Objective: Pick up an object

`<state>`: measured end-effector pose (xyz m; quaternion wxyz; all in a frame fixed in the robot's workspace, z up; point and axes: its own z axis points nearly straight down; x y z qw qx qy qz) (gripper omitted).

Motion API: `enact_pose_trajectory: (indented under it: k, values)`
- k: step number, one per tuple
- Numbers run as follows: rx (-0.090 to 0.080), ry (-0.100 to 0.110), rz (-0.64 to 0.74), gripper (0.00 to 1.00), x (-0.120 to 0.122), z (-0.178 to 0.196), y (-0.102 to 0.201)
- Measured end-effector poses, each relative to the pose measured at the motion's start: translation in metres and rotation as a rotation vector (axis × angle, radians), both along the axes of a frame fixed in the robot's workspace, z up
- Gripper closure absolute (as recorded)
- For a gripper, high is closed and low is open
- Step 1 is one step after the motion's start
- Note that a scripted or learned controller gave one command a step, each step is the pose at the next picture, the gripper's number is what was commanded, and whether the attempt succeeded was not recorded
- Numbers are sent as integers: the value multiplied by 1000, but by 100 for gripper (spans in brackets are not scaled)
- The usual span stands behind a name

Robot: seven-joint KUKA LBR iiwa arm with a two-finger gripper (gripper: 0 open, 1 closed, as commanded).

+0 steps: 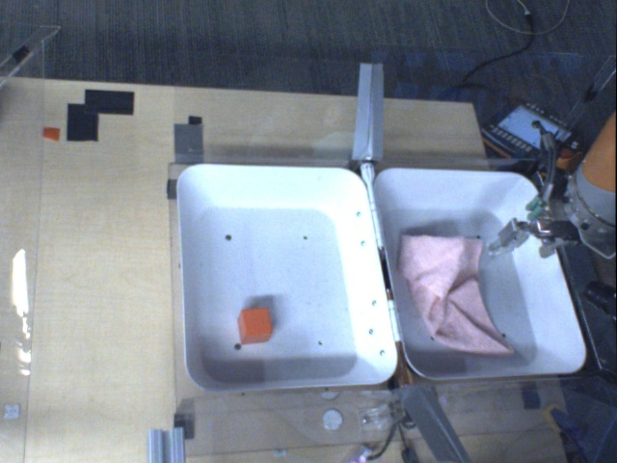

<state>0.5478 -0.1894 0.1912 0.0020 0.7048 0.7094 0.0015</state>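
Small orange block [255, 325]: sitting flat on the floor of the left bin [198, 258], toward its front-left area, well clear of the walls. Pink cloth [445, 292]: lying crumpled and folded over itself in the right bin [434, 191], occupying the left and front portion, one edge resting near the dividing wall.

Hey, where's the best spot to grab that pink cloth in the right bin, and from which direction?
Probably the raised fold of the pink cloth, near its middle, coming straight down from above. It lies crumpled in the right bin, and that ridge stands up enough for the jaws to pinch, while its flat edges hug the floor. The gripper is at the cloth's upper right edge.
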Motion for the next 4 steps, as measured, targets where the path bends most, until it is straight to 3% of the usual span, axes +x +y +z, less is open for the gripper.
enact_pose_trajectory:
  k: [1, 2, 3, 4]
  values:
    - [0, 0, -16, 0, 29, -95, 15]
    - [-4, -9, 263, 0, 27, -101, 51]
    - [-7, -20, 264, 100, 31, -87, 51]
    - [-8, -20, 264, 0, 31, -87, 51]
